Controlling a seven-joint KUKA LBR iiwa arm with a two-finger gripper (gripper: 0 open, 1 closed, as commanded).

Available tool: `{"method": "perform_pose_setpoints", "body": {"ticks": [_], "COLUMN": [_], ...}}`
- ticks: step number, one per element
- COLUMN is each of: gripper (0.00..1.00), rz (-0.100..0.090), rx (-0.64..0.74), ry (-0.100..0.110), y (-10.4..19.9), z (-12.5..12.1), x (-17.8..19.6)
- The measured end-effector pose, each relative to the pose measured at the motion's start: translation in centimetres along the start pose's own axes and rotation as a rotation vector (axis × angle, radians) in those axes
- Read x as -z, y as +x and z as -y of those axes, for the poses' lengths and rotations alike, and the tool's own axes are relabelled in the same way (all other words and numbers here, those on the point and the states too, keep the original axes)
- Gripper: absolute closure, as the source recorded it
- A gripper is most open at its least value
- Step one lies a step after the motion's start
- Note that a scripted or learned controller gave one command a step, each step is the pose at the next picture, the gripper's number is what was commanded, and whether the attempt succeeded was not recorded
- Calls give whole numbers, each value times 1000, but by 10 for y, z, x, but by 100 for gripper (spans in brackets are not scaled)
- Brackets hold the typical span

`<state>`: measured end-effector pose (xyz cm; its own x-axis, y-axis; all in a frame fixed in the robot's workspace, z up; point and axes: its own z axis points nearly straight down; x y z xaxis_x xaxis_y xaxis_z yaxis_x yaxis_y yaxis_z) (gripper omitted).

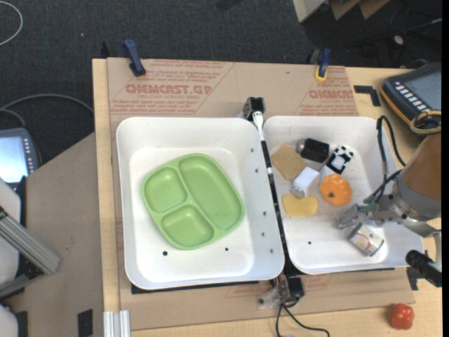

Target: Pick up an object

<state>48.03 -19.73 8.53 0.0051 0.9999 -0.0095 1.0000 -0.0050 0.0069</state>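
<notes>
Reaches in from the right with a grey arm (421, 188), orange-banded above the wrist. Puts the two-finger gripper (354, 220) low inside the right-hand shallow white bin (393, 135), near its front right corner. Cannot tell from this slant whether that tool is released or clenched. Shows nothing clearly grasped.

Finds, just beside the gripper on its front side, a small silvery can with a red-and-white label (366, 241), lying tilted on the bin floor. Cannot tell whether the two touch.

Places the rest of the right bin's things to the left of the gripper:
- a round orange pumpkin-like ball (336, 190), near the gripper
- a flat yellow heart-like piece (300, 206), beside the ball
- a small pale grey-white block (304, 181), between a flat tan piece (286, 161) and the ball
- a black cylinder with a silvery end (313, 149), touching or nearly touching the tan piece
- a black-and-white checkered cube (340, 159), just right of the cylinder

Holds in the left-hand shallow white bin (133, 139) a light green three-compartment plastic plate (193, 201), flat and near the middle.

Leaves a small red object (401, 316) on the bench outside the bins, well apart from the can.
</notes>
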Motion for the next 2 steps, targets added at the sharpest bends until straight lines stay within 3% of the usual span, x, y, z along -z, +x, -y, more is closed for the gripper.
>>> {"method": "perform_pose_setpoints", "body": {"ticks": [1, 2], "gripper": [100, 100], "rz": [-7, -5], "rx": [3, 8], "ry": [4, -6], "y": [4, 17], "z": [1, -2], "x": [10, 124]}}
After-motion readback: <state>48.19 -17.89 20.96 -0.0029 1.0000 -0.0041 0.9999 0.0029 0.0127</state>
